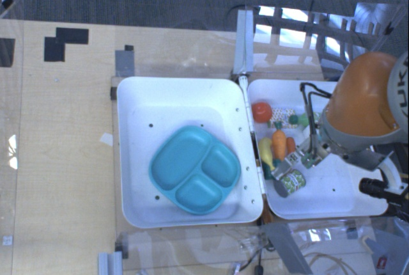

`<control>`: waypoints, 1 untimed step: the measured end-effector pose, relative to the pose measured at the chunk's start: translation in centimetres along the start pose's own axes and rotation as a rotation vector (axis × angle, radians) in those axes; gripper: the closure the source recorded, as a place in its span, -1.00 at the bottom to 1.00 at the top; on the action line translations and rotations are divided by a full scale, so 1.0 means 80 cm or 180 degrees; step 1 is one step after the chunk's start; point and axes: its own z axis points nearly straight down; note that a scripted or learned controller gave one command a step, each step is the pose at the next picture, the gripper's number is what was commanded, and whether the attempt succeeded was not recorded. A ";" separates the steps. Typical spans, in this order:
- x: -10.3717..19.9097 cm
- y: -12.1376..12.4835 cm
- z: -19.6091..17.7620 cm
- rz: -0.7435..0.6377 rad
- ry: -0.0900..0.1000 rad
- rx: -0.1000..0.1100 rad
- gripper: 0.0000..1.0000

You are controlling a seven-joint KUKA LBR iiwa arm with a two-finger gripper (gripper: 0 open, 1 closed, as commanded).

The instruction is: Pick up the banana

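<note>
The banana [265, 151], small and yellow, lies in the right bin [332, 200] against its left wall. An orange carrot [279, 144] lies just right of it. My gripper [289, 167] hangs low over the bin, a little right of and below the banana, right beside a green-labelled can [291, 181]. The arm's orange band [364, 98] covers the bin's right part. I see nothing of the banana inside the gripper.
A red tomato [261, 112] and small green pieces [295, 119] lie at the back of the right bin. The left bin [137, 139] holds a blue divided plate [195, 169]. A metal frame [243, 43] stands behind the bins.
</note>
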 end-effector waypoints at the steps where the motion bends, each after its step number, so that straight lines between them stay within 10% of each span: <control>1: 0.061 0.044 0.000 0.0127 0.0002 -0.0001 -1.00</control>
